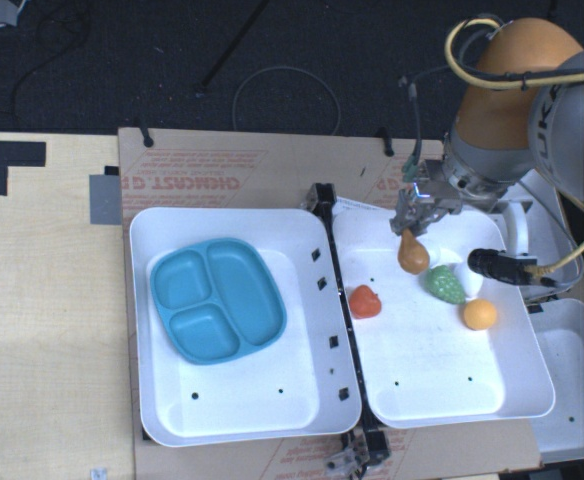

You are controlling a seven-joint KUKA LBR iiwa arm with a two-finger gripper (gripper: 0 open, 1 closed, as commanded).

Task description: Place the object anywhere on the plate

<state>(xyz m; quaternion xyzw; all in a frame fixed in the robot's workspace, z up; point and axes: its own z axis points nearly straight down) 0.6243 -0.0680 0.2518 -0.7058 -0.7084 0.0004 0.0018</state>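
Blue plastic plate [217, 299] — one, three compartments, rounded — in left bin [162, 408]. Right bin [442, 398]: four smooth pieces — red [365, 302], brown pear-shaped [413, 254], bumpy green [445, 285], orange ball [480, 315]. Gripper [411, 218] just above brown piece; finger state impossible to tell.

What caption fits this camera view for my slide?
Tool at a brown pear-shaped object in the right bin; blue plate waits left.

Right bin [442, 388] is crowded up along its back edge: brown pear-shaped thing [413, 255], green one [445, 285], orange ball [480, 314] by the right wall, red piece [365, 302] near the divider. Its front half is wide open. Left bin [232, 393] has bare floor around the blue plate [217, 298].
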